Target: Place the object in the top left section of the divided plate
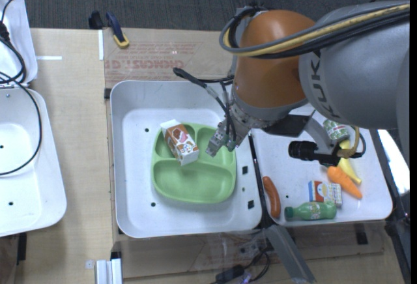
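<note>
A green divided plate (pixel 195 182) lies in the left white bin (pixel 130 146). A small white carton with a red and orange picture (pixel 180 142) rests tilted in the plate's top left section, leaning over its upper rim. My gripper (pixel 220 140) hangs over the plate's top right section, just right of the carton and apart from it. Nothing shows between its fingers. The big orange and grey wrist hides the bin's upper right corner.
The right bin (pixel 371 208) holds a red sausage (pixel 272 197), a green bottle (pixel 311 212), a small red and white carton (pixel 325 192), a carrot (pixel 344 180), a banana (pixel 348 162) and a can (pixel 337 130). A blue clamp (pixel 115 28) lies on the cardboard behind.
</note>
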You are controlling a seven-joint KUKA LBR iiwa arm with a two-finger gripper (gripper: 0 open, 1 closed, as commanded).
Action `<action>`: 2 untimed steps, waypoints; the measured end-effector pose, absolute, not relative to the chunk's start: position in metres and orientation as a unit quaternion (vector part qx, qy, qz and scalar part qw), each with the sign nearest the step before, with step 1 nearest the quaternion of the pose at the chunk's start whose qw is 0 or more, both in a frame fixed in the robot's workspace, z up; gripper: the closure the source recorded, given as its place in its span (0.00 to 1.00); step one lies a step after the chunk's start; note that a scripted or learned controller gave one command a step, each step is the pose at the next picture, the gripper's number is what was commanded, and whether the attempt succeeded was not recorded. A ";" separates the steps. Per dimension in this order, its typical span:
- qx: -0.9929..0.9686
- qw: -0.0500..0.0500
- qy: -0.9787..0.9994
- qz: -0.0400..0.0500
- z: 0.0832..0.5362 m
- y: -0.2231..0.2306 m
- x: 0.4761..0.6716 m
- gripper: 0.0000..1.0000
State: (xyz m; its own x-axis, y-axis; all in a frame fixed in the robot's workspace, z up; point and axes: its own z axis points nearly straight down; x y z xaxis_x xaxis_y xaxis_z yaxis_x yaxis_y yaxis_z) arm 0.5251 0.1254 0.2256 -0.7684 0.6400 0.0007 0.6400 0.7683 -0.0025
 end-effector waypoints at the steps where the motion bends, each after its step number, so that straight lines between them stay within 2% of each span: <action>1: -0.446 0.001 -0.895 0.001 0.168 0.118 0.511 1.00; 2: -0.449 0.001 -0.894 0.002 0.176 0.115 0.513 1.00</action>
State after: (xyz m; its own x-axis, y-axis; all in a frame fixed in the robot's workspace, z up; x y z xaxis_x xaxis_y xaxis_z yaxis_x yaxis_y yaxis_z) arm 0.5127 0.1155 0.1763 -0.5968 0.8024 0.0003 0.8024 0.5968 -0.0036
